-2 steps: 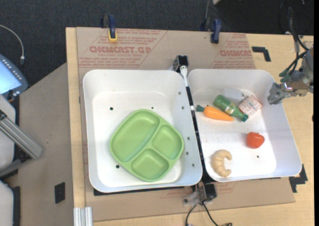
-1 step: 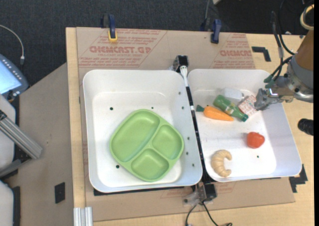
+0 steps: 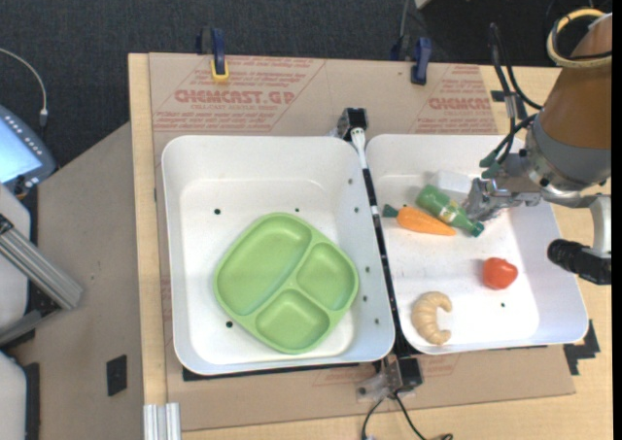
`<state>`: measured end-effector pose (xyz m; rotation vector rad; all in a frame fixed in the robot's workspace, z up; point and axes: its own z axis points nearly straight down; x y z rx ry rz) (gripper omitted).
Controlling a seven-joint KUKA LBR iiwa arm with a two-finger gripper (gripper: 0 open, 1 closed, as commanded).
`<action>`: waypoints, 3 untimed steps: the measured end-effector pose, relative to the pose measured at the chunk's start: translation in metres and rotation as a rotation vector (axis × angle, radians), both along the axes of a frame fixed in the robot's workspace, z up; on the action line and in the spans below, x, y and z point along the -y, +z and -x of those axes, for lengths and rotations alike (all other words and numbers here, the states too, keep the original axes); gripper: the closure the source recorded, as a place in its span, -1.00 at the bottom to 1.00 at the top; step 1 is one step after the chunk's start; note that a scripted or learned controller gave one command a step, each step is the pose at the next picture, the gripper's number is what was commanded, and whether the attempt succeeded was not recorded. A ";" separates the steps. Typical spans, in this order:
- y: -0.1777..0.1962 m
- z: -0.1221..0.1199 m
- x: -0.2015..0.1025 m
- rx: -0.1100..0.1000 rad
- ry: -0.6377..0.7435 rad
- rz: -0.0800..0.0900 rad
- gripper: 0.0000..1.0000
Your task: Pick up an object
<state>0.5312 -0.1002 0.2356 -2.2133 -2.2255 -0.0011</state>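
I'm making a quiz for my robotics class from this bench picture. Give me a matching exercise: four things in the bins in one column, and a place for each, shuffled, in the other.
Things:
1. green divided plate
2. carrot
3. tomato
4. croissant

Places:
A. right bin, near its front edge
B. left bin
C. right bin, just left of the tool
D. right bin, right of the croissant and farther back

Pairs: 1-B, 2-C, 3-D, 4-A

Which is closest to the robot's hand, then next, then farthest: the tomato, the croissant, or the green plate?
Measured from the hand, in the camera view:
1. Tomato, in the right bin, just below the hand.
2. Croissant, at the right bin's lower edge, further left.
3. Green plate, over in the left bin.
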 end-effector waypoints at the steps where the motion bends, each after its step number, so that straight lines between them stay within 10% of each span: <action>1: 0.004 0.005 -0.061 0.000 0.002 -0.001 1.00; 3: 0.008 0.024 -0.172 -0.002 0.002 0.000 1.00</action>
